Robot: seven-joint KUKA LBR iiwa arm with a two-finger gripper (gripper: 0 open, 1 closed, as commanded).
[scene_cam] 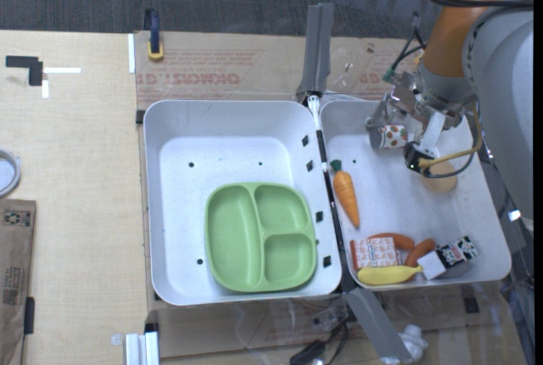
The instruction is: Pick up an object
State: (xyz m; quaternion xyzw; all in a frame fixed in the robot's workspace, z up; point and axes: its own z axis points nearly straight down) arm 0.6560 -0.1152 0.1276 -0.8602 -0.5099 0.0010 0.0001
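My gripper (389, 127) hangs over the back of the right bin (484, 210), reaching in from the right. A small white object with red spots (394, 136) sits between its fingers, and they are shut on it. An orange carrot (344, 195) with a green top lies by the bin's left wall. At the front of that bin lie a red-and-white packet (376, 252), a yellow banana (389, 274), a reddish sausage (416, 249) and a small black-and-white carton (455, 253). A tan round piece (441, 179) lies below the wrist, partly behind a cable loop.
The left bin (170, 185) holds a green divided plate (260, 236) at its front. A grey divider post (317, 49) stands between the bins at the back. A blue-and-yellow clamp (153, 36) sits on the cardboard behind the left bin.
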